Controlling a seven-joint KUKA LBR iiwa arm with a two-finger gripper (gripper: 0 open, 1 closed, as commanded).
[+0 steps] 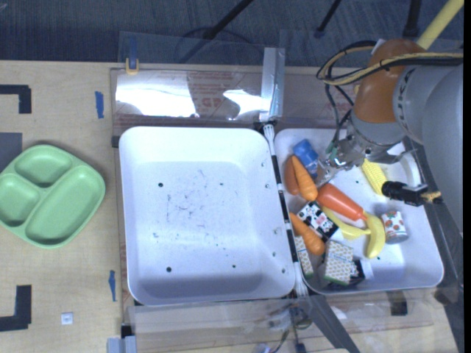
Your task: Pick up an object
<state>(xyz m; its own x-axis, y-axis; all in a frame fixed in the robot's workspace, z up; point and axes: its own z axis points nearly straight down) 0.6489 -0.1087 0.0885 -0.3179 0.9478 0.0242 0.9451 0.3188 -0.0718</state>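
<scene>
The right bin (423, 271) holds a pile of toy items. A blue block (305, 154) lies at its back left, with an orange carrot (301, 179) just in front of it. A red-orange piece (341, 201), a black-and-white spotted piece (317, 219), a second carrot (310, 236), a banana (374, 235), a corn cob (374, 173), a small can (395, 226) and a patterned box (339, 262) fill the middle and front. My gripper (335, 157) hangs low over the bin's back part, just right of the blue block, below the orange wrist band (375, 98).
The left bin (140, 153) sits beside the right one, sharing a raised rim. A green divided plate (48, 195) rests on the wooden bench at far left. A clear plastic panel (191, 94) stands behind the left bin. Cables loop above the wrist.
</scene>
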